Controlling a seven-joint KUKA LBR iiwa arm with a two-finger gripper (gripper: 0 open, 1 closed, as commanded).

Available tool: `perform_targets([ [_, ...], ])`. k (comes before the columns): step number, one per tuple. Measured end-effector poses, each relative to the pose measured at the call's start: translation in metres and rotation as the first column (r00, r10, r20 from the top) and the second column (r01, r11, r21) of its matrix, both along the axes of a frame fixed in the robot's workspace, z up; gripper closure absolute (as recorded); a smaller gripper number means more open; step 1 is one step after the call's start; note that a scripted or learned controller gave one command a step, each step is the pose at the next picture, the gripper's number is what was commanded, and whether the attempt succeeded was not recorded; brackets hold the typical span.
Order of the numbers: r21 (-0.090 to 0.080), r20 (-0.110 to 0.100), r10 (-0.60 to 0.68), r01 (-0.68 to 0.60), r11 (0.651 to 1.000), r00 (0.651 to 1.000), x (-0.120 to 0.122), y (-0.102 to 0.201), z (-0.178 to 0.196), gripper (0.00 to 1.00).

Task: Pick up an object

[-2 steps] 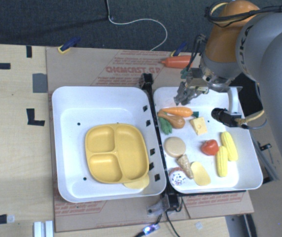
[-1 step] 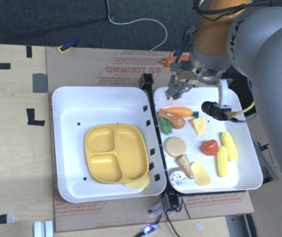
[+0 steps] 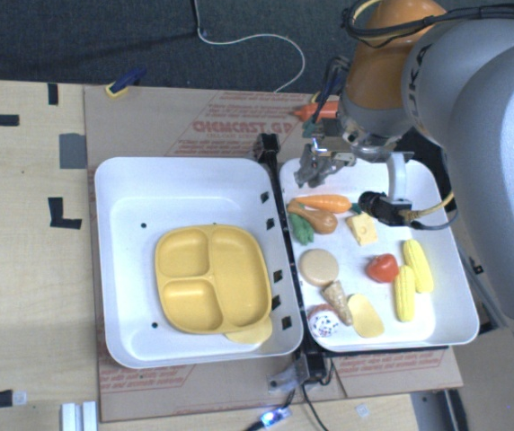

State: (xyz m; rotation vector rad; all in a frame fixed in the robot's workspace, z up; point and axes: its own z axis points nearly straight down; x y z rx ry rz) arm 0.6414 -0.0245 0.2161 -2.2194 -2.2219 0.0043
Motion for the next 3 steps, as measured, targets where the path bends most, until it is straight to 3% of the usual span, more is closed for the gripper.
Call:
perform_targets([
  [1,0.000,0.002,0.001,-0.001,1.000,1.000,0.011,-0.002,0.001,1.00],
  [3,0.000,0.001,0.000,0.000,1.000,1.000,-0.004,-0.008,0.004,1.00],
])
